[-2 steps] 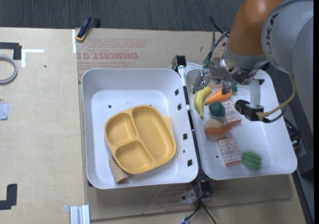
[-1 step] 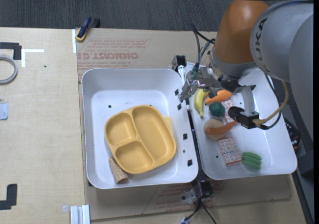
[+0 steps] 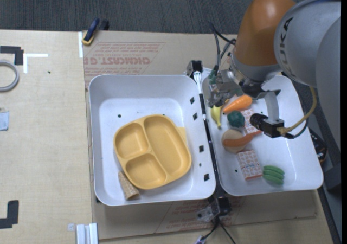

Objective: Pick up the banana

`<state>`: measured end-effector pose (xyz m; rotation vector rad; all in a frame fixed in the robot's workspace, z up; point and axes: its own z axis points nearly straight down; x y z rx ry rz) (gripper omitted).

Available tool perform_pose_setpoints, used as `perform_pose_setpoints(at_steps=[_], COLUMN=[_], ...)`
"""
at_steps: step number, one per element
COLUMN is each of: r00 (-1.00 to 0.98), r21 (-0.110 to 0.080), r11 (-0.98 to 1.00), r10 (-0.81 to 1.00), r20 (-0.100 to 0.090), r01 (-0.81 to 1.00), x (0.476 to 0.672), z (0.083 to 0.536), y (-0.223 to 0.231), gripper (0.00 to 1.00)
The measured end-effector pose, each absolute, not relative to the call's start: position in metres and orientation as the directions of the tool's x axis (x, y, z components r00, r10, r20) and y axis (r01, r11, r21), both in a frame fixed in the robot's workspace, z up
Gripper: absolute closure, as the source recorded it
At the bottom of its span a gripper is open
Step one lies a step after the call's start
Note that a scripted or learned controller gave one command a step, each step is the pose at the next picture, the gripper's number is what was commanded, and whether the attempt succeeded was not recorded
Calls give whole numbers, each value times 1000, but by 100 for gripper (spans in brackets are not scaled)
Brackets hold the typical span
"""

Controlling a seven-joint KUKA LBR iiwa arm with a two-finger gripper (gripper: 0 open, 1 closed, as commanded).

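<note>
- Yellow showed at the left wall of the right bin [image 3: 303, 183]: the banana [image 3: 217, 115] lay there, its long axis running along that wall, toward the near edge.
- The gripper [image 3: 219, 90] hung over the bin's far left corner, right at the banana's far end; I couldn't tell how it was set.
- A carrot [image 3: 238, 103] lay just beside the fruit, toward the bin's middle.
- To my eye, the grasp would have to straddle the banana across its width.
- The yellow tray [image 3: 152, 152] sat in the left bin [image 3: 103, 129].
</note>
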<state>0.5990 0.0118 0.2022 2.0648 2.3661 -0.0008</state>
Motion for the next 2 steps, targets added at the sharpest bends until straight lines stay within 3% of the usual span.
perform_pose_setpoints(at_steps=[1,2], r00=[-136,-232], r21=[1,0], r11=[136,232], r10=[991,973], r20=[-2,-1], r01=[991,973], x=[599,626], z=[202,192], y=[12,19], gripper=[0,0])
